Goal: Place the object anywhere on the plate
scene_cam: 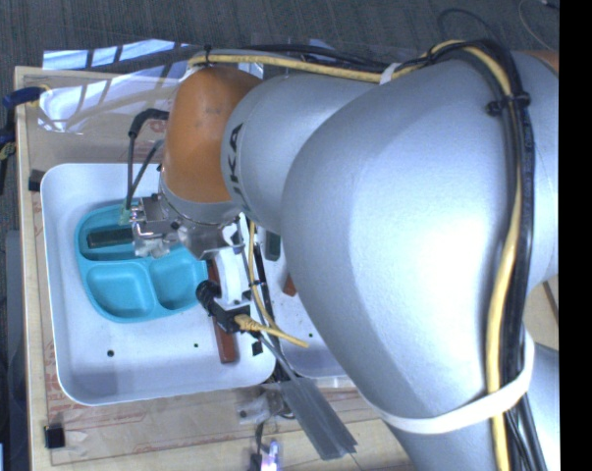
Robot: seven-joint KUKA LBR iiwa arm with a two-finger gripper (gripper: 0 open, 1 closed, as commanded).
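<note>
The blue plate point(138, 287), with its divided sections, lay in the left bin point(70, 351). The arm point(394, 234) covered much of it, the gripper point(143, 226) low over the plate's far section. What it carried could not be told, nor its opening. A dark object seemed to lie in that far section; its weight and best hold stayed unclear

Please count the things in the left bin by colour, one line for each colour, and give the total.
Blue: 1, the divided plate
Brown: 1, a stick-like object at the bin's right side, partly hidden by the arm
Total: 2
</note>
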